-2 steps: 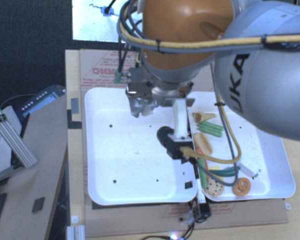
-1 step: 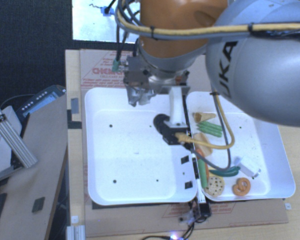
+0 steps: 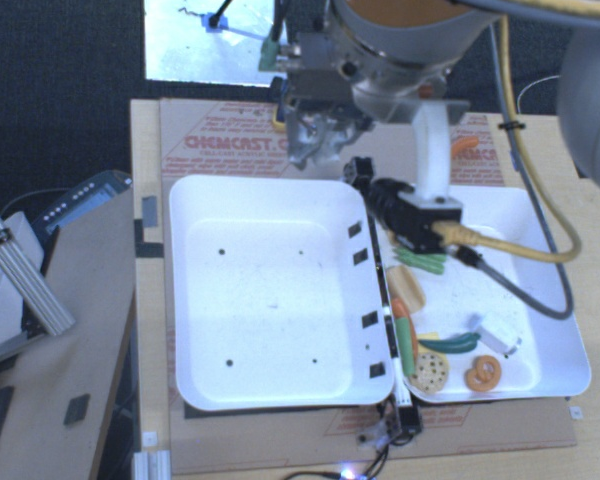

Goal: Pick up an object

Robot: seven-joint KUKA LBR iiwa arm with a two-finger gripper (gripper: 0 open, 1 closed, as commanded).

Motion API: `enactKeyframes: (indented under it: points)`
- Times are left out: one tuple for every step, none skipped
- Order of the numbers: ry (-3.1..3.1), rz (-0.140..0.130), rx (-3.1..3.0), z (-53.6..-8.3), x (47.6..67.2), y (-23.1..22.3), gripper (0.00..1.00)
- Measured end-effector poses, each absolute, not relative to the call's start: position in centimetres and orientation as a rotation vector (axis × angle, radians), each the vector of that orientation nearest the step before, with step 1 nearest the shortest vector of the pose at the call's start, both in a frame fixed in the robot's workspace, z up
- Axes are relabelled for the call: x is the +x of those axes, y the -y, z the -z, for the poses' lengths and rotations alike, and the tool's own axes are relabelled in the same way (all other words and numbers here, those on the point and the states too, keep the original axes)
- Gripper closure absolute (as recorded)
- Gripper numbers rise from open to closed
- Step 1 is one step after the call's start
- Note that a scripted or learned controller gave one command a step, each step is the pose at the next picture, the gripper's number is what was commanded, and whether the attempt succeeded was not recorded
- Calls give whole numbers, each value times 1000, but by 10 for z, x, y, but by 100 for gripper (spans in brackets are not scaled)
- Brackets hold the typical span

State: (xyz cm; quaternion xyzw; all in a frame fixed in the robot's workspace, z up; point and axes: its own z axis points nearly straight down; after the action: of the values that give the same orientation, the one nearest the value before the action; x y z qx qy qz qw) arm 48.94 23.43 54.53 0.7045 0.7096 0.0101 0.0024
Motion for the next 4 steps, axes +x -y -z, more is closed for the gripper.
enactKeyframes:
  points:
    - [-2225,15,2223,-421,492,-234,100]
    - [-2222,0,2221,-404,495,-234,100]
    - [-2224,-26,2212,-544,486,-234,100]
    - [-2225,14,2223,-412,486,-234,100]
